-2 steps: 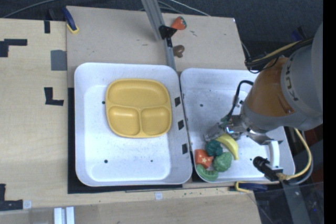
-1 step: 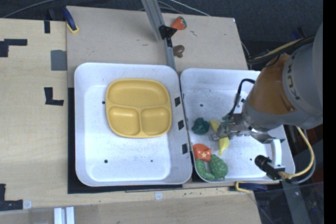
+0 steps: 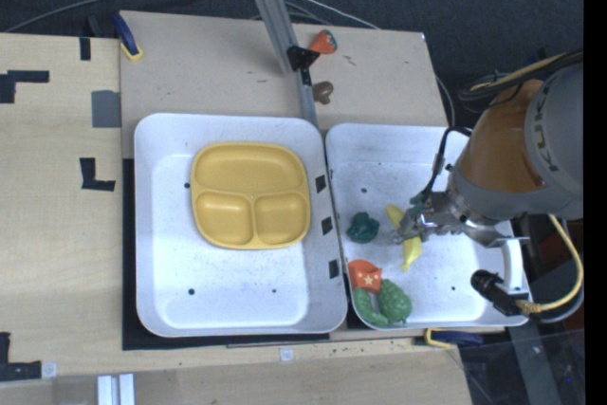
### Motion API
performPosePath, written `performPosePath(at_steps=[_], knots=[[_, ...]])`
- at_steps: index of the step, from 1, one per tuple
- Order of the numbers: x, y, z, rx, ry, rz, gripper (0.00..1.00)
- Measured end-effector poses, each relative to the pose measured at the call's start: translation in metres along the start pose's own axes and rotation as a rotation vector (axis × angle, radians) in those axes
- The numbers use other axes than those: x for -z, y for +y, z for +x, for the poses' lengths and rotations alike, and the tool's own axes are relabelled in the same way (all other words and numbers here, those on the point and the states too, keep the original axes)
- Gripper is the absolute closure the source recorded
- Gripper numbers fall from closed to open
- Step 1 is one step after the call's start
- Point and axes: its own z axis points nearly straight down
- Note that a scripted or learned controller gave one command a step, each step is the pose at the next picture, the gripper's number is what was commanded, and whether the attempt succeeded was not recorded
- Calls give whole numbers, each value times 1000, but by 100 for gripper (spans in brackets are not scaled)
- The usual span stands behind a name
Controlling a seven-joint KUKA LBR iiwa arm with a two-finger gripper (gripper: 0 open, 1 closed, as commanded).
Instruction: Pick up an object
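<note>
My tool (image 3: pixel 413 230) sits over the yellow toy (image 3: pixel 410 248) in the right bin (image 3: pixel 446 299); whether it grips, I cannot tell. The toy seems light, slippery plastic; I would pinch its narrow middle.

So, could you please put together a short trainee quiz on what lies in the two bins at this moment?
1. True or false: the yellow divided tray lies in the bin on the camera view's left.
2. Which thing is nearest the hand? A) the dark green toy B) the yellow toy C) the orange toy
3. Fill in: the light green toy sits in the ____ corner of the bin on the view's right.

Key: 1 true; 2 B; 3 near-left.
</note>
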Motion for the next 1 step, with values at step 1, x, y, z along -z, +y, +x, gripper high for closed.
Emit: performPosePath(at_steps=[1], knots=[[50, 11, -2, 0, -1, -2, 100]])
